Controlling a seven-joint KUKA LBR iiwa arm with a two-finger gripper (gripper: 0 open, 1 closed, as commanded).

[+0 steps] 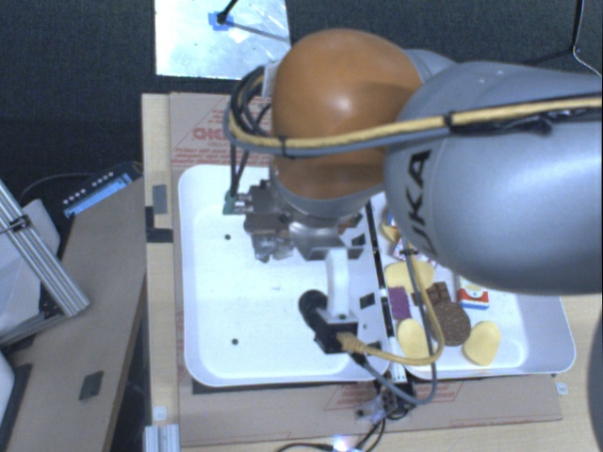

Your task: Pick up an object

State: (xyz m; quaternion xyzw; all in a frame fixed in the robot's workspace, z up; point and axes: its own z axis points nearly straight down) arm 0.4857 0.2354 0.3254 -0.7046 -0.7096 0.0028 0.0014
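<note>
My gripper (281,232) hangs low over the left white bin (209,281), near its back right part, under the arm's orange band. Its grey metal body shows, and the arm hides its tip. I see nothing held in it. The right white bin (551,351) holds the objects: three yellow pieces (413,338), a round brown piece (453,325), a small brown block (438,296), a purple piece (399,301) and a red, white and blue packet (475,298). The grey arm covers most of that bin.
Both bins rest on a cardboard sheet (193,130). A shiny foil sheet (212,26) lies behind them. At the left stand an aluminium rail (38,252) and a blue-black device (96,187). Two small dark specks (228,238) mark the left bin's floor.
</note>
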